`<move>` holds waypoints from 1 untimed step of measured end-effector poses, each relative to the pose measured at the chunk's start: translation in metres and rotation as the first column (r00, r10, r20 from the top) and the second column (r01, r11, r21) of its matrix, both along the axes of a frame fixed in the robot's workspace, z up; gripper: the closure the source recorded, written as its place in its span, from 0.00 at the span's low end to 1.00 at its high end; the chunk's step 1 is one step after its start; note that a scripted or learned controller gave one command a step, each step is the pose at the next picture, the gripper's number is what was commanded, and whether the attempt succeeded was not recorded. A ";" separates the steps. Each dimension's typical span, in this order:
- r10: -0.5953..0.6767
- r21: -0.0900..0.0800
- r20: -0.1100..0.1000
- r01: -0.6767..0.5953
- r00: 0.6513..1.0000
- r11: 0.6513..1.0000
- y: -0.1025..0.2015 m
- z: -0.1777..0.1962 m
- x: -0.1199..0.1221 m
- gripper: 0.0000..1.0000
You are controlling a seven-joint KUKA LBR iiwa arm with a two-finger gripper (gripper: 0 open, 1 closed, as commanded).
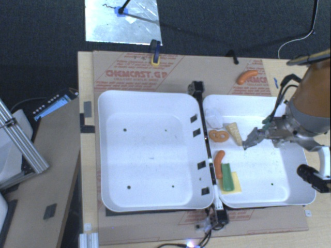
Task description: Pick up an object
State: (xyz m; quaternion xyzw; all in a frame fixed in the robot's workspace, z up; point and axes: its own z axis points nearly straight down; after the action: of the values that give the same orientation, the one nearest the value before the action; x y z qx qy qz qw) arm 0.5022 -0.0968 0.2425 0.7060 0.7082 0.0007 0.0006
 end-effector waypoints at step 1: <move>0.003 0.000 0.003 -0.003 1.000 1.000 0.000 0.011 0.001 1.00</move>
State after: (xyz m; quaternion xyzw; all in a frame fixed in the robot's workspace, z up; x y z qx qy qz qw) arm 0.5033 -0.0966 0.2536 0.7051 0.7091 0.0019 0.0017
